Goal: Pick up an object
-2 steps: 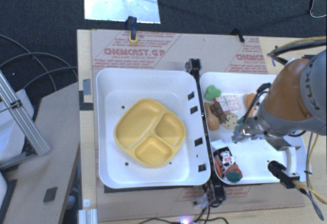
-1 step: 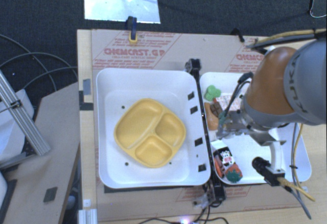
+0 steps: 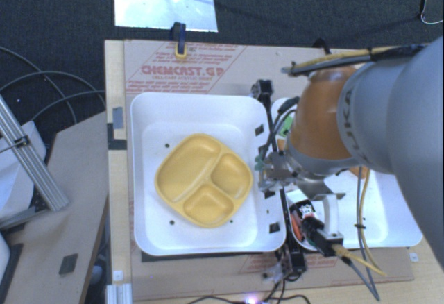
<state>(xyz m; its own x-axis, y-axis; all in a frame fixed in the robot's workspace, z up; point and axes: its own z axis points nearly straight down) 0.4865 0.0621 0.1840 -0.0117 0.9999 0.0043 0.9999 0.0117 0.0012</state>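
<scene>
A yellow divided plate (image 3: pixel 203 179) with three compartments lies flat in the left white bin (image 3: pixel 146 157). The grey arm with its orange band (image 3: pixel 319 122) hangs over the right white bin (image 3: pixel 388 226) and covers most of it. The gripper (image 3: pixel 277 178) points down near the wall between the two bins, just right of the plate; its fingers are hidden among the wrist hardware. A small green and orange patch (image 3: pixel 283 128) of some object peeks out beside the arm in the right bin.
Cables and a black-and-red connector (image 3: pixel 305 216) hang below the wrist near the bench's front edge. A yellow-and-blue clamp (image 3: pixel 180 42) sits at the back of the cardboard sheet. An aluminium frame (image 3: pixel 28 157) stands at the left.
</scene>
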